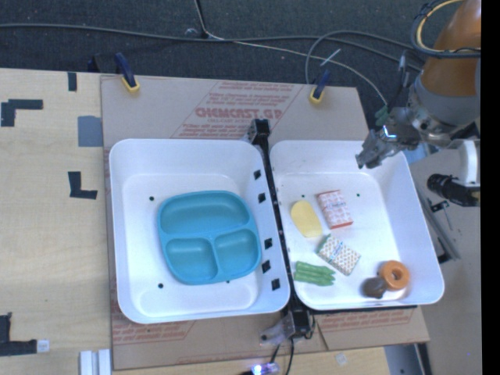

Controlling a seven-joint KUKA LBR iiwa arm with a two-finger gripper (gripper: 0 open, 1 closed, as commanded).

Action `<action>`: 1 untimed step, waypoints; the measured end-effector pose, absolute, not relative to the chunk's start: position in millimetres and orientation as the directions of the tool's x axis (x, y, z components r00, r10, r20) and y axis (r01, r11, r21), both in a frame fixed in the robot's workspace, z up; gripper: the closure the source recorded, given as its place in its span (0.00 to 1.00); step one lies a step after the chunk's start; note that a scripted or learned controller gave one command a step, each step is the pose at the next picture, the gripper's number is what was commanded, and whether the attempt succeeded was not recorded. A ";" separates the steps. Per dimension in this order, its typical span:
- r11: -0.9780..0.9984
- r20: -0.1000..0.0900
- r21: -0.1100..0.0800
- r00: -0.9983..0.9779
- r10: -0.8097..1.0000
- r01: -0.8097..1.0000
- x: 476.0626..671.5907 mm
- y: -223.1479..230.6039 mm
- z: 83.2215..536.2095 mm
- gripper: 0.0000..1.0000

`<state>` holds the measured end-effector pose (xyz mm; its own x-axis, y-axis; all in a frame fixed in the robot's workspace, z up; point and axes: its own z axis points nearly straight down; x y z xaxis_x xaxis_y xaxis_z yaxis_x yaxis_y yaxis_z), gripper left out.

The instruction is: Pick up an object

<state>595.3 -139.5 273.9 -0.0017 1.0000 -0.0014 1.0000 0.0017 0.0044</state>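
**A:** From the overhead camera, where is the gripper point(373, 153)?

**B:** It hangs over the far right corner of the right bin point(418, 233), at the end of the grey arm point(445, 69) with the orange band. It is dark and small in this view, so I cannot tell how far apart it stands, and nothing can be seen in its hold.

**A:** And the things to pick?

**B:** All lie nearer the camera than the gripper, and mostly to its left. Closest is a red-and-white packet point(334, 208), below and a little left of it. Just beside that packet, further left, lies a yellow oval piece point(305, 218). Further down sits a patterned white packet point(339, 255), tilted, with a green bean pod point(314, 273) beside it toward the bin's near left corner. Almost straight below the gripper, near the front wall, an orange ring point(394, 275) lies touching a small brown item point(375, 287).

**A:** Anything in the other bin?

**B:** Well to the gripper's left, the left bin point(129, 209) holds a blue divided tray point(208, 235) with three compartments.
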 end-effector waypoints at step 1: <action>0.004 0.000 -0.001 -0.004 1.000 1.000 578.4 -90.4 272.2 1.00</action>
